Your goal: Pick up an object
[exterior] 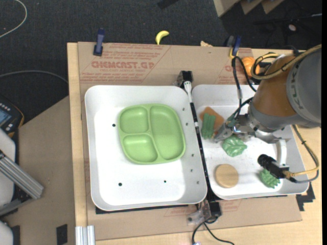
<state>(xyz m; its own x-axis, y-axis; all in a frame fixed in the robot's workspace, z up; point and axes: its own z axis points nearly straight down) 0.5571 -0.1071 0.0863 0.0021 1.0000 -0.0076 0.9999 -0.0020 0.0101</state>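
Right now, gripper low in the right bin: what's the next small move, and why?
Probably a short nudge down and toward the green leafy piece, then close. The gripper sits low in the right bin, between that piece and the green-and-orange block, and nothing shows between its jaws. The round wooden disc and green ridged piece lie farther off.

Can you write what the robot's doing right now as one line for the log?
arm: over right bin | claw: low among toys | nearest: green toy | divided plate: left bin
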